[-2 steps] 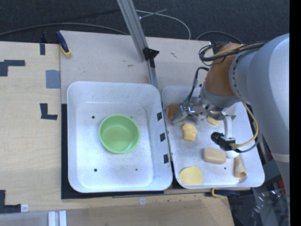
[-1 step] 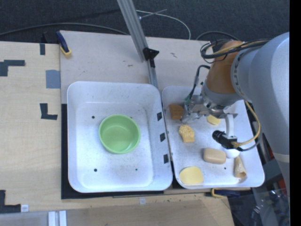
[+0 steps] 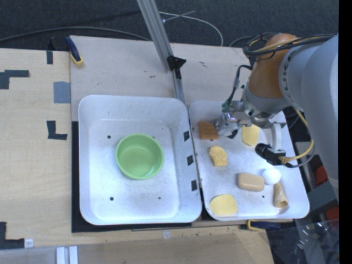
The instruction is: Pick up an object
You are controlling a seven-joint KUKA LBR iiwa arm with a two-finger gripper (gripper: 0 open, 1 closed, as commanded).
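Note:
The right bin (image 3: 291, 210) holds several toy foods. A brown square piece (image 3: 207, 130) lies at its upper left, and my gripper (image 3: 227, 124) hangs just to the right of it, low over the bin. I see nothing held in the gripper. A pale yellow block (image 3: 250, 135) sits right of the gripper, partly behind the wrist. Below lie a yellow ridged piece (image 3: 218, 156), a tan bun (image 3: 250, 181), a white egg (image 3: 271, 175), a yellow disc (image 3: 223, 204) and a brown cone (image 3: 280, 196).
The left bin (image 3: 91, 202) contains a green bowl (image 3: 139, 156). A slanted metal pole (image 3: 157, 26) rises behind the bins. The grey arm with its orange band (image 3: 269, 73) covers the right bin's upper right corner. Black cables (image 3: 278, 155) trail beside the wrist.

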